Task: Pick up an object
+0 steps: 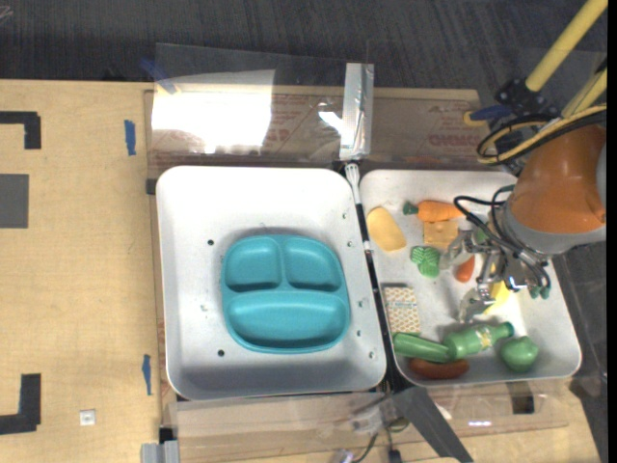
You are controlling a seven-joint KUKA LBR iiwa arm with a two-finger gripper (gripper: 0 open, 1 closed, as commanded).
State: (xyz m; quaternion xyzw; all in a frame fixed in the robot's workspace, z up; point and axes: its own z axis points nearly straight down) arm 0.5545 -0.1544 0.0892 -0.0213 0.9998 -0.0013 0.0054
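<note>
My gripper [485, 280] hangs low over the middle of the right bin [564, 328], below the arm's orange band. A small red-orange piece [465, 269] and a yellow piece [497, 293] lie right beside it, partly hidden by the gripper. Just in front of it lie a green bottle [474, 338], a green cucumber [421, 347] and a round green fruit [519, 353]. Further back in the same bin are a yellow lemon [386, 228], an orange carrot [436, 210] and a small green vegetable [425, 258].
A teal divided plate [285, 290] lies in the left bin [183, 210]. A patterned flat piece [401, 307] and a dark red item [439, 367] sit by the right bin's left and front walls. Cables [501, 128] trail at the back right.
</note>
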